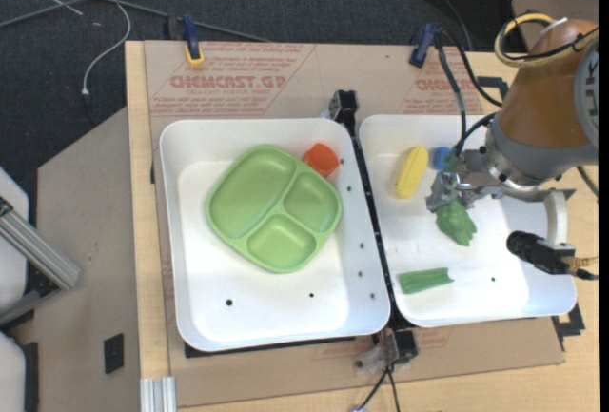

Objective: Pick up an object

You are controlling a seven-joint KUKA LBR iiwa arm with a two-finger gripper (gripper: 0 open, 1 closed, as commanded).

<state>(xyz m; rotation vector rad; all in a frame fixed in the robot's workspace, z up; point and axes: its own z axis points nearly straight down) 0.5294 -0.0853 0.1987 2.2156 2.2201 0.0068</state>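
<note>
Here the gripper [447, 194] meets a lumpy bright-green toy [458, 224]; I cannot tell its grasp.

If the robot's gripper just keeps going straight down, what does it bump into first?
Probably the green toy. The gripper hangs right over it in the right bin, pointing down. Depth is hard to judge from above, so it may already be touching.

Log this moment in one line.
gripper: right bin, over green toy | grasp: unclear | left bin: green plate
</note>
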